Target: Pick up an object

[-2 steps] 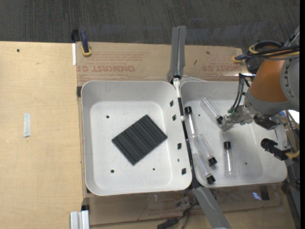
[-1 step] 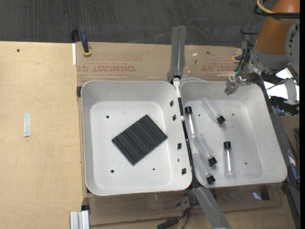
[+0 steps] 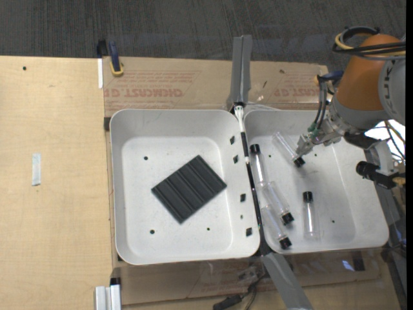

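You see a grey arm (image 3: pixel 393 95) with an orange band (image 3: pixel 364 76), and looped yellow-and-black cables (image 3: pixel 352 39) above it.

I see matt white plastic bins (image 3: pixel 129 173), a dark ribbed matt slab (image 3: pixel 189 188), clear glossy tubes (image 3: pixel 276 202) with black caps, and a pale smooth wooden bench (image 3: pixel 51 173) beside brown cardboard (image 3: pixel 168 86).
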Controlling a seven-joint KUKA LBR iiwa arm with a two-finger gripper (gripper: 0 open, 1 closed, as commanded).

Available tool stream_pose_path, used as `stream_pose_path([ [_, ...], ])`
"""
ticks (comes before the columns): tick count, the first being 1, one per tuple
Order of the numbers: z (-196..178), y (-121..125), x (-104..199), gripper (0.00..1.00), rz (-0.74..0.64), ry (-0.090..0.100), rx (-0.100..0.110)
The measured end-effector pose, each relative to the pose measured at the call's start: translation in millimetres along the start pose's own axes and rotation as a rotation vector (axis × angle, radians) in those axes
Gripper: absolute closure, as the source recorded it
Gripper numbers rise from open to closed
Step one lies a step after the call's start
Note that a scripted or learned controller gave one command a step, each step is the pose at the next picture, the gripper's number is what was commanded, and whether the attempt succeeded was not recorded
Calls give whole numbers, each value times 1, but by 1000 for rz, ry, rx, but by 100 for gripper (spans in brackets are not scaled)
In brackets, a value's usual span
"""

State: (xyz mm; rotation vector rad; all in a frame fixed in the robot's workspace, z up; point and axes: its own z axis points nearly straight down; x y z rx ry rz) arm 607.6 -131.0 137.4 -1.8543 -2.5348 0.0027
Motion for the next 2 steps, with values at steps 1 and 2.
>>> stream_pose_path([
  [1,-55,64,35,0,-33,-2,-3],
  [2,-11,29,3,0,-128,-1,-1],
])
